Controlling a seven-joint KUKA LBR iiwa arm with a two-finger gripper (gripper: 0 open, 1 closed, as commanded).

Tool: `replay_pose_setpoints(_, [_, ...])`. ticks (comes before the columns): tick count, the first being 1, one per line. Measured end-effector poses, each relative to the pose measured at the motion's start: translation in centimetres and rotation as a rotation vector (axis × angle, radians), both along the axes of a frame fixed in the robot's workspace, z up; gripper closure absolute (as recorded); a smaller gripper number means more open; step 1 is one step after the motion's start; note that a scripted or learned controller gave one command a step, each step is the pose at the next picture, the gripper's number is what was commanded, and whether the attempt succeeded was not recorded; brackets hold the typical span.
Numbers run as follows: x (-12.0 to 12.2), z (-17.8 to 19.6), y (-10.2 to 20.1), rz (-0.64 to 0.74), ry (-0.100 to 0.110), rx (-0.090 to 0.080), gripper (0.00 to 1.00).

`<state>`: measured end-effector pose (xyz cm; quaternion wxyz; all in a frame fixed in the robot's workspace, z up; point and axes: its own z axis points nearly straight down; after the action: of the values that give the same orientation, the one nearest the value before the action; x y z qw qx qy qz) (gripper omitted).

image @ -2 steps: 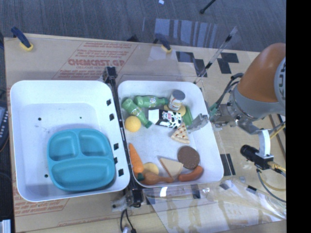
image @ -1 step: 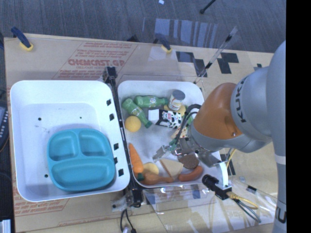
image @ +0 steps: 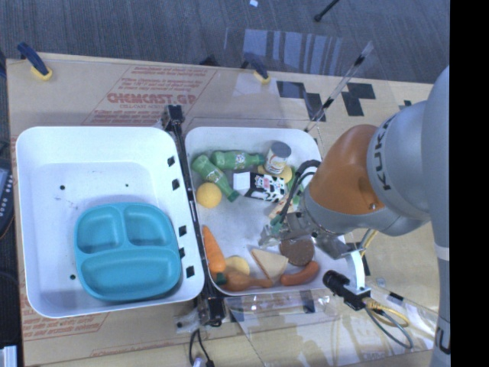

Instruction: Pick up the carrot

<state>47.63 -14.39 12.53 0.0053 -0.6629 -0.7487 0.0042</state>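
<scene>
The arm [image: 382, 174] reaches in from 3 o'clock over the right bin [image: 229, 136]. The left bin [image: 46, 151] holds a blue tray [image: 126, 251]. The gripper [image: 279, 228] hangs low at the right bin's 4 o'clock; whether it is open or closed I cannot tell. The carrot [image: 213, 249] lies at the bin's 8 o'clock against the left wall, apart from the gripper. Around it: 2 green bottles [image: 229, 161] at 11 o'clock, a lemon [image: 208, 195], a sausage [image: 299, 274] and a bread wedge [image: 269, 264] at 5 o'clock.

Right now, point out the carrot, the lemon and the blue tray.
carrot [image: 213, 249], camera view, mid-length of its orange body.
lemon [image: 208, 196], camera view, centre of the fruit.
blue tray [image: 98, 234], camera view, upper-left compartment floor.
</scene>
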Motion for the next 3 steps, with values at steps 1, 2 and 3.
replay_pose_setpoints(1, [4.1,24.0,-2.2,0.257,-0.02,-0.007,1.0])
replay_pose_setpoints(2, [4.0,23.5,-2.1,0.257,-0.01,-0.002,0.0])
replay_pose_setpoints(3, [0.7,18.6,-3.9,0.619,-0.01,0.003,0.0])
